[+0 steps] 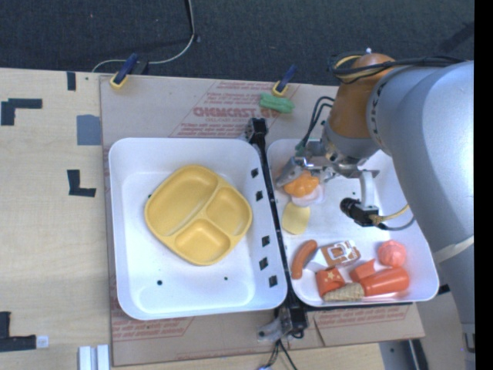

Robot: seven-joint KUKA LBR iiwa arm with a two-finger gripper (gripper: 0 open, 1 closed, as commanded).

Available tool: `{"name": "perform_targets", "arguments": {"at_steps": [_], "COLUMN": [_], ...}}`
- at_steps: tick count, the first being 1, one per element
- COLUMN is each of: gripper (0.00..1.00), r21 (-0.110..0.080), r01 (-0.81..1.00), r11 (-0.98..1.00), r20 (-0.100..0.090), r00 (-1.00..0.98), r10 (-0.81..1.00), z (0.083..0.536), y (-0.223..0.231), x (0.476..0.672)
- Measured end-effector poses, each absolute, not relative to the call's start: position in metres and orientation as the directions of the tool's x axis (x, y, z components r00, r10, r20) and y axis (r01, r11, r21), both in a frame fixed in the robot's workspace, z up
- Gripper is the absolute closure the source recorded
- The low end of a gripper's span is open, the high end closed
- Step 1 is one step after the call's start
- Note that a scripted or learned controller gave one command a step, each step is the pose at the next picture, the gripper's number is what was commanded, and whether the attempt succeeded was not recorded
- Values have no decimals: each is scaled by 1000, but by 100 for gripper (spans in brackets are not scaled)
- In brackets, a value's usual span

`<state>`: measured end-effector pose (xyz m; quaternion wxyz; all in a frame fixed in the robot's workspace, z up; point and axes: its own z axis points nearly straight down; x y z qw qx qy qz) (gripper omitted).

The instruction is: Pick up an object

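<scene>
Clutter nearest me in the right bin [420, 241]: orange carrot-like piece [385, 282], red piece [330, 281], printed snack packet [340, 252] w/ print too small to read, sausage [303, 258], pink ball [392, 253]. I'm watching the gripper [306, 177] hovering over an orange-topped toy [302, 186] by the divider; can't tell how wide the claw is or if it has anything. Risk, I'm guessing: toy sitting tight to the divider, pale yellow piece [296, 219] just beside, so a slip or knock is likely. Left bin [123, 206] is holding a yellow divided plate [199, 214]. Far cardboard [223, 106] reads "CHEMCAST", partly.
</scene>
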<state>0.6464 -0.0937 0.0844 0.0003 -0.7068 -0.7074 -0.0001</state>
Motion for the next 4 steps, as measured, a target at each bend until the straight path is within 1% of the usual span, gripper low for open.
{"name": "perform_targets", "arguments": {"at_steps": [1, 2, 3, 4], "gripper": [0, 0, 0, 100], "r21": [-5, -2, -1, 4], "r01": [1000, 1000, 1000, 1000], "r11": [3, 0, 1, 2], "r20": [-2, -1, -1, -1], "r00": [-3, 0, -1, -2], "r10": [1000, 1000, 1000, 1000], "z": [84, 84, 85, 97], "y": [-97, -95, -96, -95], "x": [668, 652, 621, 623]}}
